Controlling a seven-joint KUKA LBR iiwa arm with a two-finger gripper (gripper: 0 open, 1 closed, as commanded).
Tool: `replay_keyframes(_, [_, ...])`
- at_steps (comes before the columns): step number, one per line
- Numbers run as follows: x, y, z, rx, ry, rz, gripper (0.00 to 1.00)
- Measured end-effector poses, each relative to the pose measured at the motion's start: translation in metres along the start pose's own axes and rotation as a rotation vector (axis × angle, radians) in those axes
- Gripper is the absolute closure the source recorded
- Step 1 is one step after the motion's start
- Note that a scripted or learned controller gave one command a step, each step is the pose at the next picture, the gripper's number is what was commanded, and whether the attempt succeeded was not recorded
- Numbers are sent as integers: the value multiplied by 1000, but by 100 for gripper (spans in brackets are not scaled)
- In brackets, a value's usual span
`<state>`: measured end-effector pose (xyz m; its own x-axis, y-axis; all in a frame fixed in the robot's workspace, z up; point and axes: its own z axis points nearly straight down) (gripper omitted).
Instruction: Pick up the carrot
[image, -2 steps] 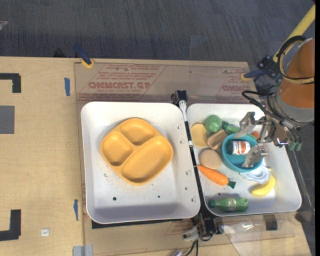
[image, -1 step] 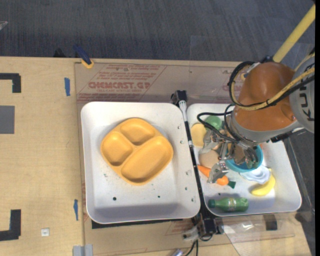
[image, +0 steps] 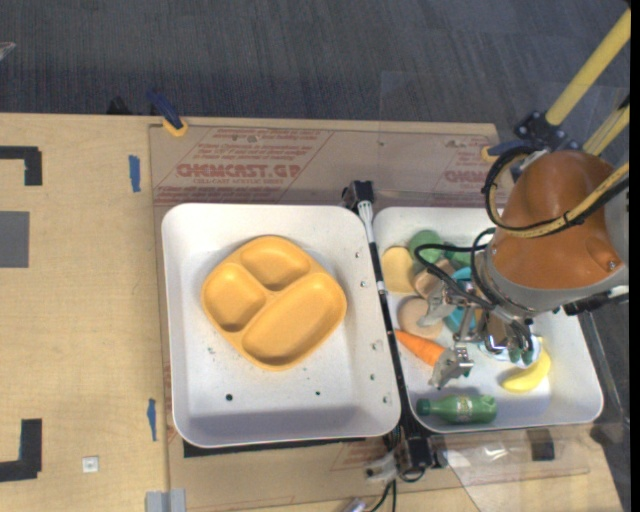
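The carrot (image: 420, 347) lies not yet picked up near the left wall of the right bin (image: 590, 400), with the robot's gripper (image: 450, 368) hanging just beside it, fingers apart and grasping nothing.

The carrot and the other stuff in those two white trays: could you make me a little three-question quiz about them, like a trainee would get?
1. True or false: the carrot lies in the same bin as the yellow divided plate.
2. Which lies nearest the camera-side rim of the right bin?
A. green bottle
B. banana
C. carrot
3. Fill in: the gripper hangs just to the ______ of the carrot in the camera view.

Key
1. False: the carrot lies in the right bin, the plate in the left bin.
2. A
3. right
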<state>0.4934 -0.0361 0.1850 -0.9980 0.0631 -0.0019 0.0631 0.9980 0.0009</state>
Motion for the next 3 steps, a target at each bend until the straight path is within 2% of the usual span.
replay_keyframes(1, [15,36,0,-1,0,-79,0])
replay_keyframes(2, [10,-8,0,1,-4,-95,0])
replay_keyframes(3, [12,27,0,-1,-2,-196,0])
